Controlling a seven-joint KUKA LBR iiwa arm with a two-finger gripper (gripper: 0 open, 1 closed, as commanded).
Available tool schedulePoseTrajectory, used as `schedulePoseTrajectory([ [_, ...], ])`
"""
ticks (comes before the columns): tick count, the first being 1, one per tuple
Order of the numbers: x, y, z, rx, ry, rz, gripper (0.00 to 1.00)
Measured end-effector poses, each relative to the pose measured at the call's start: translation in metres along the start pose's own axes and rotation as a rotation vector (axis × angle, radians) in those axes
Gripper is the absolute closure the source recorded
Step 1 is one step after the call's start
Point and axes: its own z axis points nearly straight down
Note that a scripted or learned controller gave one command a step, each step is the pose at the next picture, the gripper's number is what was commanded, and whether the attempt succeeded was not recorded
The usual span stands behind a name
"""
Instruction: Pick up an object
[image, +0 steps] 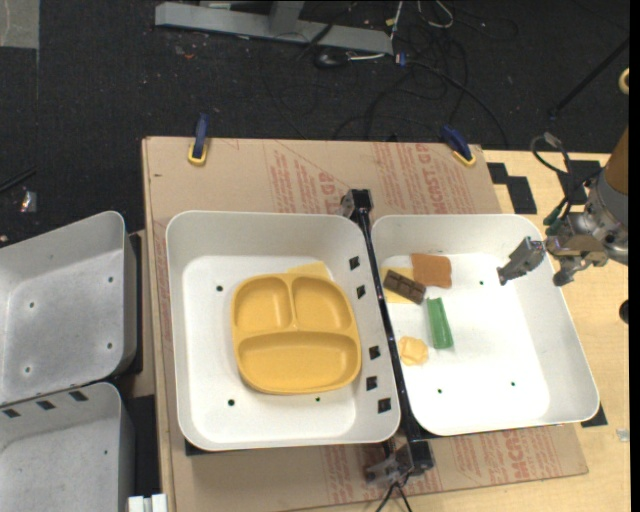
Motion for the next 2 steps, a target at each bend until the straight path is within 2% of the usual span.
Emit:
schedulePoseTrajectory([
  [1,0.0,0.002,-0.006,-0.01,-0.002,-0.003,0.0],
  [2,0.003,0.003,0.058,-0.005,0.0,-0.001,0.0],
])
